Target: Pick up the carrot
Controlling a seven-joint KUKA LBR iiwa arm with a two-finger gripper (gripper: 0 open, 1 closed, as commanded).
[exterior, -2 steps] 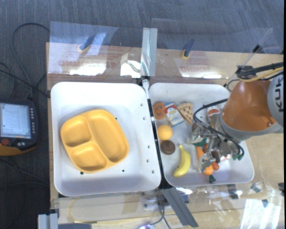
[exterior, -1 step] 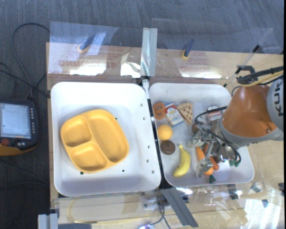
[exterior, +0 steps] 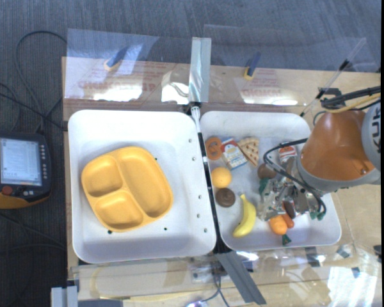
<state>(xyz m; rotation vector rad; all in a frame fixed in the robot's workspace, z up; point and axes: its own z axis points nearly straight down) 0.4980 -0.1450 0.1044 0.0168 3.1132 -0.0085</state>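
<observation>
The carrot (exterior: 280,225) is small and orange with a green stub. It lies in the right bin (exterior: 320,235) near the front wall, just right of a banana (exterior: 244,217). My gripper (exterior: 283,201) hangs from the orange-banded wrist (exterior: 336,147), low over the bin, directly behind the carrot and very close to it. Cables and the gripper body crowd the space around the carrot's top. I see nothing lifted off the bin floor.
The right bin also holds a yellow-orange ball (exterior: 221,177), a brown round piece (exterior: 225,197), a small carton (exterior: 232,153), a wedge-shaped pastry (exterior: 248,149) and an orange disc (exterior: 214,147). A yellow divided plate (exterior: 126,187) sits in the left bin (exterior: 83,133).
</observation>
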